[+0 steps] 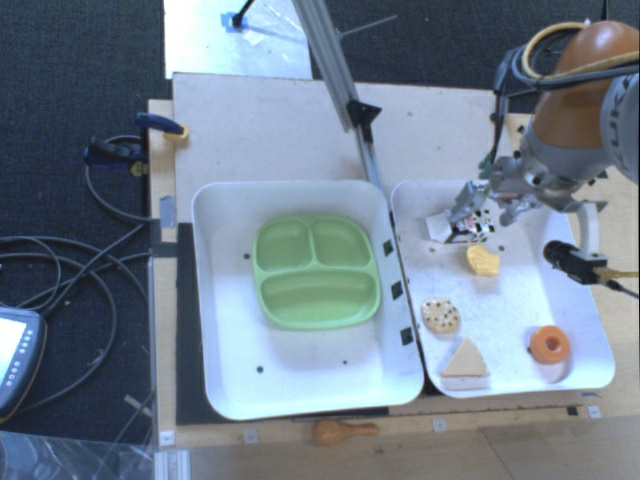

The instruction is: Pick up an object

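The gripper hangs low over the far left part of the right bin, close to the wall it shares with the left bin. Beneath and against it sits a small item, white and dark speckled; the resolution does not allow it to be identified. Whether that item is between the jaws cannot be determined, nor can the width of the gripper's opening.

Nearest candidate otherwise: a yellow piece, just beside the gripper, on the near side and slightly to the right in the camera view. Its long axis runs roughly across the bin. In my judgement the coming move depends on this short offset, unless the speckled item is the target.

Contents of the right bin, further toward the near edge: a round speckled cookie, a tan wedge and an orange ring, all apart from one another and well apart from the gripper.

The left bin holds a green divided tray, lying flat, three compartments, nothing visible in them.

On the worktop, outside the bins at the near edge, lies a small brown object.
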Robot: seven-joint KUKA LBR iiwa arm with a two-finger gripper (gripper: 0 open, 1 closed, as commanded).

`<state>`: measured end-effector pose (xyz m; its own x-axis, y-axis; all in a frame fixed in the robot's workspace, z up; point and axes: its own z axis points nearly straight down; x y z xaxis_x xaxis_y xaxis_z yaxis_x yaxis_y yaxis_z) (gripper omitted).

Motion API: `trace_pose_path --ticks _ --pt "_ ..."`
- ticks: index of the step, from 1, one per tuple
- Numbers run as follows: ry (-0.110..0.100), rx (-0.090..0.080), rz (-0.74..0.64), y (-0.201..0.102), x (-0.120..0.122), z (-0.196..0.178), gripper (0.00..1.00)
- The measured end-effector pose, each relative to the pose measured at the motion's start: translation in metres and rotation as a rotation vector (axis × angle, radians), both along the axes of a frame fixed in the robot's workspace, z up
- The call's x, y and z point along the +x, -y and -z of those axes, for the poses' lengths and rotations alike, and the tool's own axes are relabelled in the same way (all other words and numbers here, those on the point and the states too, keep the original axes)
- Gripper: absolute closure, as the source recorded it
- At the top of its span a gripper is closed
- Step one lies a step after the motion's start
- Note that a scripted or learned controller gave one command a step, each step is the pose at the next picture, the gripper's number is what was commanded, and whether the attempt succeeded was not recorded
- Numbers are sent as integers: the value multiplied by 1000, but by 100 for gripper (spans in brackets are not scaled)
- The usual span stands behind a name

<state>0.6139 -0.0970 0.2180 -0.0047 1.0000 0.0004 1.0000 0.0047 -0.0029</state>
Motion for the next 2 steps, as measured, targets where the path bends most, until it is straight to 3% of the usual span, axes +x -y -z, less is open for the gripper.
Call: trace_pose_path --ticks 2 --pt "1 0 -3 -13 11 98 0"
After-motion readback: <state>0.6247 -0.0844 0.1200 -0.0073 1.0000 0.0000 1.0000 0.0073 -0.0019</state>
